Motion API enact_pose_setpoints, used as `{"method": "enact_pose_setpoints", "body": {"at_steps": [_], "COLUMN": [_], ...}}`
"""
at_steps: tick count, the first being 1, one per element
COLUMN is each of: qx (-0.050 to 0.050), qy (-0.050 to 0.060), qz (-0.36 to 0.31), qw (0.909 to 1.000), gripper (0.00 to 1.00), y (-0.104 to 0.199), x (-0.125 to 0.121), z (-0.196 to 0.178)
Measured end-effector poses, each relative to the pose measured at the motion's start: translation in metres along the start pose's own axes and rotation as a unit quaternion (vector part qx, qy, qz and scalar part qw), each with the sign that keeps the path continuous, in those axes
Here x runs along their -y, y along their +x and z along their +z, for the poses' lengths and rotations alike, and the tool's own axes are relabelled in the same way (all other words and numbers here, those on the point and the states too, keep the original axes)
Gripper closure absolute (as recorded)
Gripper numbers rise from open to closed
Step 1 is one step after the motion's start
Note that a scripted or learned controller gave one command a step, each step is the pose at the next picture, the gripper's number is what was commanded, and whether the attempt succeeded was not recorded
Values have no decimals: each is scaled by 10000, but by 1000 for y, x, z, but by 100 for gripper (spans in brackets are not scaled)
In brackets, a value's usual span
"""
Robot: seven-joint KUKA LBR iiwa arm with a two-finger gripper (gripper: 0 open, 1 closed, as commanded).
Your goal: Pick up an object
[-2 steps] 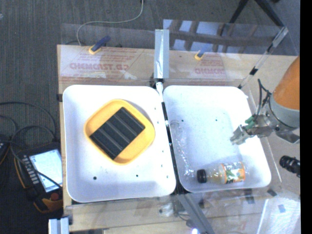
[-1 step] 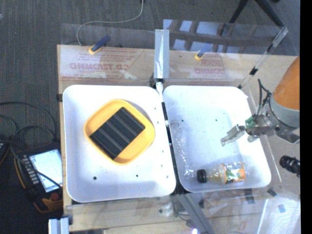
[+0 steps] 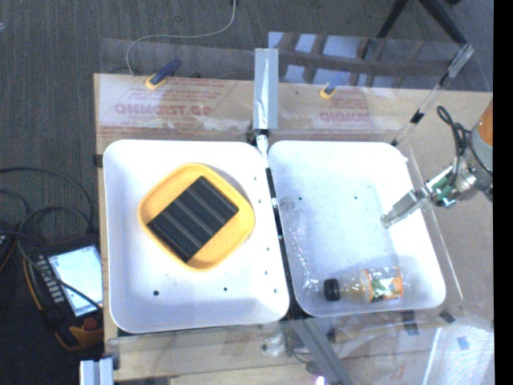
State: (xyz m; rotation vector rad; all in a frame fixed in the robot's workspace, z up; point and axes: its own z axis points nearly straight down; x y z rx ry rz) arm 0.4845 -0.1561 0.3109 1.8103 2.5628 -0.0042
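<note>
Hovering at the three o'clock side of the right bin (image 3: 417,183), the claw (image 3: 394,215) hangs over bare white floor with nothing between its fingers, and whether those fingers are apart or together cannot be told from this angle. So the pick has not happened yet, as far as the view shows.

Down at six o'clock in that same bin lies a small bottle (image 3: 365,286), on its side, black cap pointing toward nine o'clock, orange and green label facing up. It sits near the bin's front wall and well apart from the claw, toward the claw's seven o'clock.

Over in the left bin (image 3: 128,295) rests a yellow dish (image 3: 240,227) with a black ribbed panel (image 3: 195,217) lying in it, squarely at the bin's centre, untouched.

Everything is still to do, by the look of it: choose a target, come down on it, close, and lift. The bottle looks the nearest candidate, though its round body might roll away.
</note>
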Motion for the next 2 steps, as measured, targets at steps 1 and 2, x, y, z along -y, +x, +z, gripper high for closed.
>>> {"method": "enact_pose_setpoints", "body": {"at_steps": [1, 2], "qx": [-31, 3], "qy": [11, -50], "qz": [-161, -97], "qw": [9999, 9999], "gripper": [0, 0], "y": [-21, -43], "x": [9, 12], "z": [155, 220]}}
